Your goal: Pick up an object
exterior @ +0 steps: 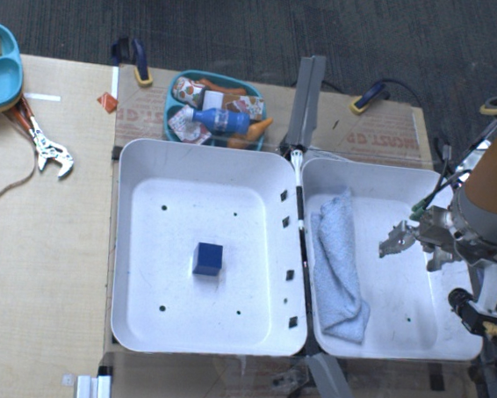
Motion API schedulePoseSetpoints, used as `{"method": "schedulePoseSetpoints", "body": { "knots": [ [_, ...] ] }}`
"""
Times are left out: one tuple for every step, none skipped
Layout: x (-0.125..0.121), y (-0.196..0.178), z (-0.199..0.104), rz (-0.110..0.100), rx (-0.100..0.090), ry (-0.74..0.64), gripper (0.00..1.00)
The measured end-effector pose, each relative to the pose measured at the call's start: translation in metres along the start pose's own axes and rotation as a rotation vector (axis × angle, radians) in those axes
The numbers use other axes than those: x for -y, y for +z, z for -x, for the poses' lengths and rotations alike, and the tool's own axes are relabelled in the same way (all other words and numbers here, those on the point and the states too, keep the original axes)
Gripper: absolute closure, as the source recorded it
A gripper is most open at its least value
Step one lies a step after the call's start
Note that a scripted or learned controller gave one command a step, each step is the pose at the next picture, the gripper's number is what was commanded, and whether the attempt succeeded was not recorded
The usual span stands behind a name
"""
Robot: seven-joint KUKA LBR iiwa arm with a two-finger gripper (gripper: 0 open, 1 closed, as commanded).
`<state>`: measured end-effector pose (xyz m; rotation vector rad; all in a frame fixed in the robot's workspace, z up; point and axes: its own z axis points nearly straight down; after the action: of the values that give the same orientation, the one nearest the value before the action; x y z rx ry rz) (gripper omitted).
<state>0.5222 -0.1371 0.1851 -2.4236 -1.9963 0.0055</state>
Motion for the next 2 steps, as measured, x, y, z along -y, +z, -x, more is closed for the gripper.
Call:
{"method": "schedulePoseSetpoints", "body": {
  "knots": [
    [-0.0268,0.0922,-0.0335,0.006,-0.001,0.073,0.0],
    [-0.0269,0.0922,-0.0335,0.006,-0.001,0.073,0.0]
  ]
}}
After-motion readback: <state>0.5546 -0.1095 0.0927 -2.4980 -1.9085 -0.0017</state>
